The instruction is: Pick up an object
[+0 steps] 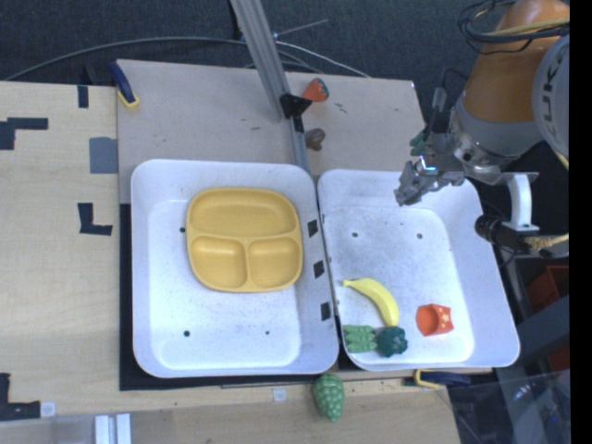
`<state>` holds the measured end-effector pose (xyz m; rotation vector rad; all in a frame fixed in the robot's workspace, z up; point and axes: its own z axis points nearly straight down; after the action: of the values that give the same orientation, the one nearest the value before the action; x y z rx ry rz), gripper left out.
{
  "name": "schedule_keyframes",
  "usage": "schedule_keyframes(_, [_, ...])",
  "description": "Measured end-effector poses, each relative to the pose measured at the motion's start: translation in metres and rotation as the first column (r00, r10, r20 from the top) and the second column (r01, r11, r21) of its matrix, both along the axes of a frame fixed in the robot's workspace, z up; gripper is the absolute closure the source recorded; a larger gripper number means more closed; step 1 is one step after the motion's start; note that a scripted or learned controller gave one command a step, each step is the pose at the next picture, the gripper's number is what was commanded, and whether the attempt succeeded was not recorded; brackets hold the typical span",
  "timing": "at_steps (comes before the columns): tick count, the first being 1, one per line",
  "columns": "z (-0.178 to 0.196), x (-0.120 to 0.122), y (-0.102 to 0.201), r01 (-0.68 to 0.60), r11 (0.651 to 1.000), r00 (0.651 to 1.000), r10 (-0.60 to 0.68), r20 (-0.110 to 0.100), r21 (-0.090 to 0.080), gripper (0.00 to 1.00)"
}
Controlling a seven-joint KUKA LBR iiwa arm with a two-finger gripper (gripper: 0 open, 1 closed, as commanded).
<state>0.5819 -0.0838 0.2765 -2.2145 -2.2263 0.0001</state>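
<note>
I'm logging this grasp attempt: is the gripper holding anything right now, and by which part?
Nothing is held. The gripper hangs over the right white bin's far end, apart from the yellow banana, orange block and green broccoli.

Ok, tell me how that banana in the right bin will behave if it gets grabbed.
The banana looks like a smooth toy, so it is probably light and stiff. Its curved, glossy skin may slip or swivel between fingers. Lying flat near the broccoli, it could slide rather than roll if nudged.
</note>
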Motion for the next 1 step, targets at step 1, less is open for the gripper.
schedule_keyframes(1, [-0.0157, 0.0018, 0.0593, -0.002, 1.0, 1.0, 0.002, -0.002, 0.0, 1.0])
